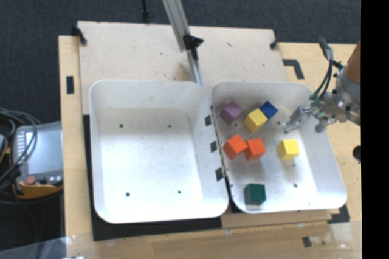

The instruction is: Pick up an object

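So the hand (292, 122) is seen hanging over the right bin (331, 188), near its upper right side, and honestly it can't be told whether anything is clamped, nothing is visibly carried. Closest to it, a yellow cube (289, 149) is parked just below, with another yellow cube (256, 120) and a blue cube (268, 110) off to its left. Further out, two orange cubes (235, 146) are sat side by side, a purple cube (231, 111) is found near the divider, and a green cube (254, 194) by the lower rim. The pick looks not yet done; reaching, closing and lifting are all judged left.
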Motion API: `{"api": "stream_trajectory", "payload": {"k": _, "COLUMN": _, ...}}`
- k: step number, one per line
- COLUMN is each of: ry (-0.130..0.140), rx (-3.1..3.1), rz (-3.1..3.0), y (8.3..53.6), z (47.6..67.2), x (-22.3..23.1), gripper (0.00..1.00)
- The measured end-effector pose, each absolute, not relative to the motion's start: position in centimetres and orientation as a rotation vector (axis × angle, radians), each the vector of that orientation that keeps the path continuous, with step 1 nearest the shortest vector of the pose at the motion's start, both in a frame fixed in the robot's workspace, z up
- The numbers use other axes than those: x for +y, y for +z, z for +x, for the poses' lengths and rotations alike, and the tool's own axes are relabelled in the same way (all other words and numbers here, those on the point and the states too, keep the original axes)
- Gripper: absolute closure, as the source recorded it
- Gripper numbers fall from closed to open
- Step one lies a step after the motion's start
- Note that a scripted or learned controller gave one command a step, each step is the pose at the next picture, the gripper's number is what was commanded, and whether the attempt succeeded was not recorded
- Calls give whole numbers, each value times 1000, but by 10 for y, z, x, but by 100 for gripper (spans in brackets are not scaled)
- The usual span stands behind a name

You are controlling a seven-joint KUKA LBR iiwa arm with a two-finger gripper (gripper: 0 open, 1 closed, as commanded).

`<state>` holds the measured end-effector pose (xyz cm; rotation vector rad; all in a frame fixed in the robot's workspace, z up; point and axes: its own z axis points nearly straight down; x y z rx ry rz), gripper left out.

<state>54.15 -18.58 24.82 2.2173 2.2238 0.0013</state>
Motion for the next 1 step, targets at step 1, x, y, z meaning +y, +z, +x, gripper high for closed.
{"api": "stream_trajectory", "payload": {"k": 1, "ry": 2, "rx": 2222, "rz": 2219, "y": 248, "z": 542, "x": -186, "gripper": 0}}
